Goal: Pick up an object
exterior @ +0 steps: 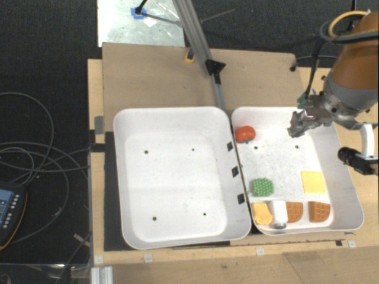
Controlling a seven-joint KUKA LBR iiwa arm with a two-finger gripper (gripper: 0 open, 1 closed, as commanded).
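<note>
Camera view: right white bin (346, 176) holds one red round tomato (245, 134), one green knobbly ball (262, 187), one yellow square block (313, 182), two orange waffle pieces (319, 211); gripper (299, 125) jaws' state cannot be told.

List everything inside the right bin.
In the right bin: red tomato, green ball, yellow square, two waffle pieces, yellow piece, white cylinder. Nothing looks covered.

Dark carpet floor (47, 52) all round. Light wooden bench (154, 76) in the middle, with a brown board on top. Grey metal pole (195, 34) slants across the bench from the top of the view. Pale shiny sheet (127, 16) on the floor behind the bench, blue tape on it. Black cables (35, 152) loop on the left, handheld control pad (10, 209) at the left edge.
</note>
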